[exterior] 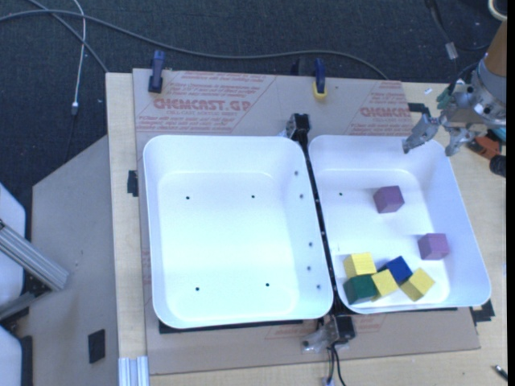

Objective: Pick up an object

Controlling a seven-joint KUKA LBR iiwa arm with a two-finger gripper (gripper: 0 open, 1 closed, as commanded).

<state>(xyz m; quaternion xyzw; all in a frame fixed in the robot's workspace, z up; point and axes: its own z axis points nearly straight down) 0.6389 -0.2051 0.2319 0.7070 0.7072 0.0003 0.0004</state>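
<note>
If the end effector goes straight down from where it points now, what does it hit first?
Probably the right bin at its far rim or bare floor there; the end effector hangs open above that corner. The purple cubes lie nearer. Depth is uncertain.

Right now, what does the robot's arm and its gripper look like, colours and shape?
At the view's upper right, the two-finger metal gripper has two slim grey fingers splayed below a pale, silver-grey wrist block with small dark fittings. Above it sits the round grey arm segment, with a patch of orange at the frame's edge.

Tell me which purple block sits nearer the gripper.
The upper purple block, mid-bin. The other purple block lies lower, by the right wall, farther from the gripper.
</note>
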